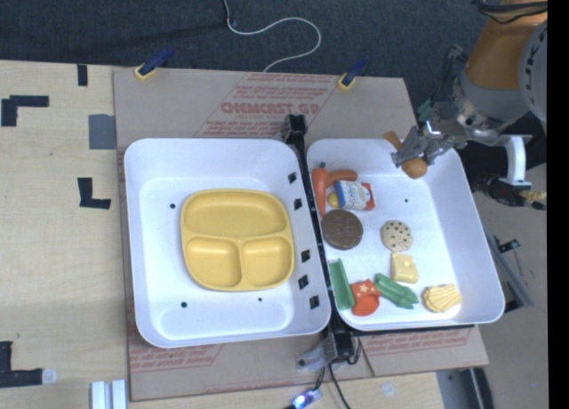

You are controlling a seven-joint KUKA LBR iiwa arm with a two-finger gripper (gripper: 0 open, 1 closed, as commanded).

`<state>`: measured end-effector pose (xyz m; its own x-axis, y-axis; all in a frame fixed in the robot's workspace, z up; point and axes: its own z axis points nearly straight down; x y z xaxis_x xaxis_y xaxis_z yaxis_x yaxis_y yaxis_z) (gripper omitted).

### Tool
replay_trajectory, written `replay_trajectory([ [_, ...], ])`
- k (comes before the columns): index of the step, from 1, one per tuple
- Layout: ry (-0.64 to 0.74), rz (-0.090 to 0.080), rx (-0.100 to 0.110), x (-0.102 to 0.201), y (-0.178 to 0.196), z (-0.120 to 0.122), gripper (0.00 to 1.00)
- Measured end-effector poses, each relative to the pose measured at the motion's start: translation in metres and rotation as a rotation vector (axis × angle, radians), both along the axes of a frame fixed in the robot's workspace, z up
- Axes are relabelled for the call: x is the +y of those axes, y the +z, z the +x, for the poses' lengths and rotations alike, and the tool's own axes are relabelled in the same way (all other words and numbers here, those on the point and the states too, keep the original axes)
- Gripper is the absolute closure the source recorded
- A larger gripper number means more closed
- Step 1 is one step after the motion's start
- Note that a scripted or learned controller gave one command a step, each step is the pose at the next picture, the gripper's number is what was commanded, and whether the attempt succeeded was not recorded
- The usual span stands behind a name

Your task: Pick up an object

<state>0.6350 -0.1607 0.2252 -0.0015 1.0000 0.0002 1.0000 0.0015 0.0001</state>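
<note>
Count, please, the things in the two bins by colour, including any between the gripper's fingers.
Yellow: 3, the divided plate, cheese, ridged piece
Green: 2
Orange or red: 3, one in the gripper
Brown: 1
Beige cookie: 1
White packet: 1
Total: 11

The arm (511, 52) comes in from the upper right of the camera view, its orange band showing at the top right corner above the grey wrist. From there the wrist slants down and to the left, ending in the gripper (416, 155), which hangs low at the arm's leftmost reach. Its dark fingers point downward and to the left, closed around a small orange-brown object (413, 166) that shows between their tips.
</note>
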Motion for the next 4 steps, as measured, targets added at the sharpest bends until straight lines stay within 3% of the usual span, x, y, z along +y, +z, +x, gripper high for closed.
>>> replay_trajectory([
  [3,0.004,0.001,0.008,0.152,-0.016,-0.067,1.0],
  [4,0.004,0.001,0.004,0.181,-0.003,-0.068,1.0],
])
